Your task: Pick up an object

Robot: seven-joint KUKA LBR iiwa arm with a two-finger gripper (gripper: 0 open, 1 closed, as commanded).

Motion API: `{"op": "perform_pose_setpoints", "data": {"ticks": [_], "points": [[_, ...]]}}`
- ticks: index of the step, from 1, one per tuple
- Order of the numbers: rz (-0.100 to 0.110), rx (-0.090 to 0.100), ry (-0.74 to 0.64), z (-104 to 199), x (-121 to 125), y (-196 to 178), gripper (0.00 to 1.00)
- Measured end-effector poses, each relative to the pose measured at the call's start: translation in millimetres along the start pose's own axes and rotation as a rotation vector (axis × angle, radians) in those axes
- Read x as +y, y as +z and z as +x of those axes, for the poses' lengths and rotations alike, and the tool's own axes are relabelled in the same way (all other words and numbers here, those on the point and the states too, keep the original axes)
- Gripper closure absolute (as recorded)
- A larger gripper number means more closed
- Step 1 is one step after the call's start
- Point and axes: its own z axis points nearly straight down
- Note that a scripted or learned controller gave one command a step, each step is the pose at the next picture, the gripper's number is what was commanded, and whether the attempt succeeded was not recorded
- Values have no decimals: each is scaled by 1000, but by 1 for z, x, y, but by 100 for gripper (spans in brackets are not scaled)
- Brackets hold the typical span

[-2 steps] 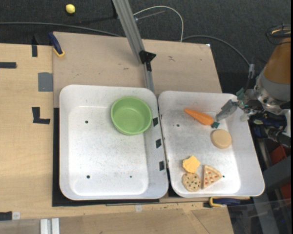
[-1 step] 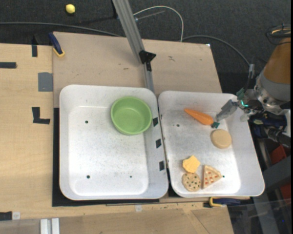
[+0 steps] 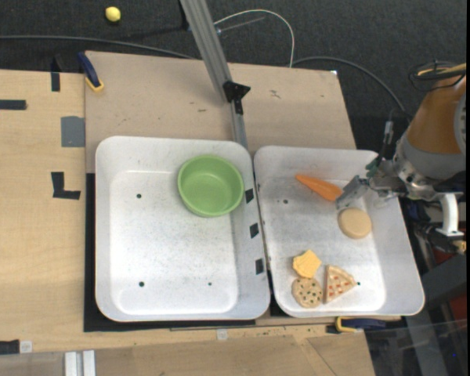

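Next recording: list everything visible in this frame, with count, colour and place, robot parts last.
bins: 2, white, side by side on the bench
bowl: 1, green, upper right of the left bin
carrot: 1, orange, upper part of the right bin
round bun: 1, tan, right bin, just below the gripper
cheese piece: 1, yellow-orange, lower right bin
cookie: 1, brown with dark spots, below the cheese piece
pizza slice: 1, tan and red, right of the cookie
ball: 1, yellow, on the dark floor, top left
arm: 1, grey with an orange band, right edge
gripper: 1, grey, over the right bin between carrot and bun
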Motion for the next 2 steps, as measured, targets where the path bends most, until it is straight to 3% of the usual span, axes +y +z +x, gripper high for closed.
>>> {"op": "perform_pose_setpoints", "data": {"ticks": [1, 2], "points": [[1, 0, 0, -5, 3, 46, 0], [-17, -9, 0, -7, 7, 61, 0]]}}
